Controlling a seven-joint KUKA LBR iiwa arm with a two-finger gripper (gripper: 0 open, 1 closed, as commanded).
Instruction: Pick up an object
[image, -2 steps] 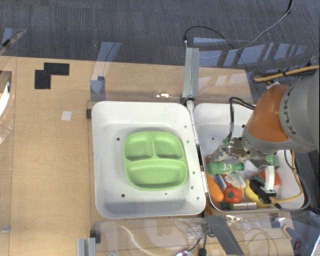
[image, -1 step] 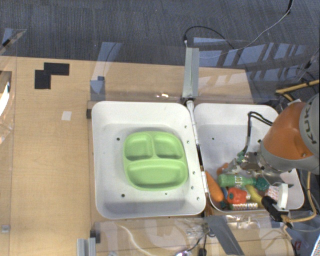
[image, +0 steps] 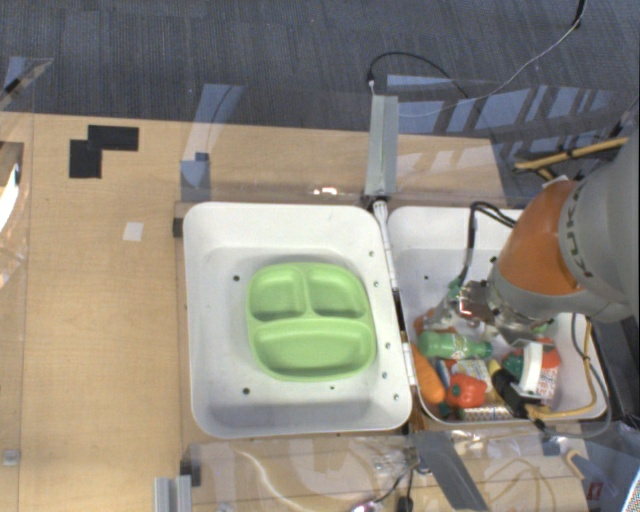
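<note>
Camera view: toys (image: 470, 372) piled at near end of right bin (image: 430, 245), so arm (image: 560, 250) leans in from right to reach them. Green bottle (image: 452, 346), carrot (image: 428, 378), red toy (image: 466, 392) touch each other. Claw (image: 462, 305) low, just above bottle, likely going for it. Cannot tell claw's state, wrist hides it. Left bin (image: 205, 330) has green plate (image: 310, 320) in middle, well apart from toys. Both bins sit on bench (image: 90, 350).
</note>
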